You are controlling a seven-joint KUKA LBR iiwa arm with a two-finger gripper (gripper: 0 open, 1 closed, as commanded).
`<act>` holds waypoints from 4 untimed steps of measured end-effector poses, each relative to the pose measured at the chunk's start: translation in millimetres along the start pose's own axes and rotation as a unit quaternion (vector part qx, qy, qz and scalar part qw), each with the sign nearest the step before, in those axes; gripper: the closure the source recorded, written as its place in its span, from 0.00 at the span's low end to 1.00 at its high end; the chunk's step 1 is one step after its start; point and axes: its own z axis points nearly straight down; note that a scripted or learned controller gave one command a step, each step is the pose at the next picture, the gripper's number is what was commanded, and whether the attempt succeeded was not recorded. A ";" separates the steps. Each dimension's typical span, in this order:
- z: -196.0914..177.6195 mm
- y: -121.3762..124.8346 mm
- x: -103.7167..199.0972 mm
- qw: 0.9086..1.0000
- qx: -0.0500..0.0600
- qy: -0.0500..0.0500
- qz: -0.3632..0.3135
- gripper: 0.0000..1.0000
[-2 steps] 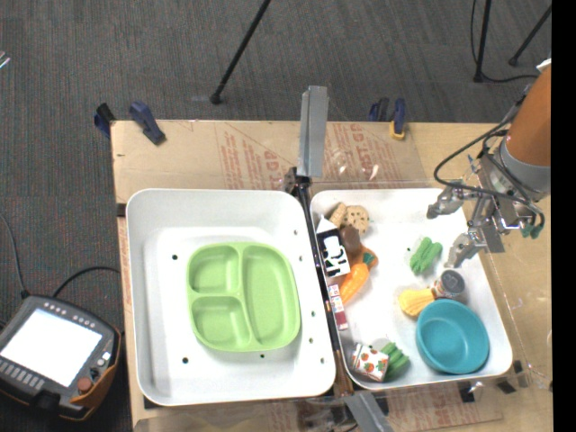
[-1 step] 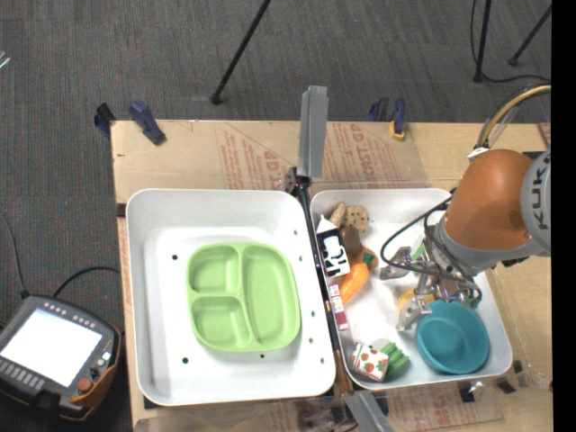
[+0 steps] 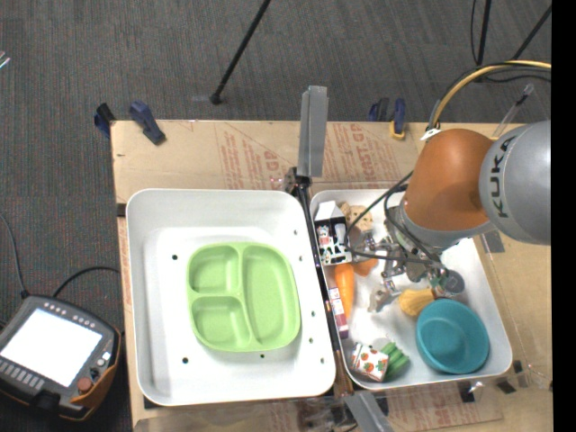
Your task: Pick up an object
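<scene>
Here, a smooth round teal bowl [image 3: 452, 335] beside a divided green tray [image 3: 243, 297].

You see a smooth matt lime-green divided plastic tray [image 3: 243, 296] lying in the left glossy white plastic bin [image 3: 153, 232], a smooth teal plastic bowl [image 3: 452, 336], and a rough bare brown cardboard-covered worktop [image 3: 207, 151] beneath.

Two white bins [image 3: 144, 241] on bench [image 3: 207, 156]
</scene>
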 end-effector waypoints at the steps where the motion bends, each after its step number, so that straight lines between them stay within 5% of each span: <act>1: 1.6 -17.8 -52.1 0.995 -0.004 0.000 -0.096 0.00; 2: 1.8 -52.8 -17.4 1.000 -0.004 0.001 -0.030 0.00; 3: 4.3 -48.4 81.7 0.998 -0.013 0.003 -0.059 0.00; 4: -5.4 -50.3 79.8 0.998 -0.009 0.002 -0.062 1.00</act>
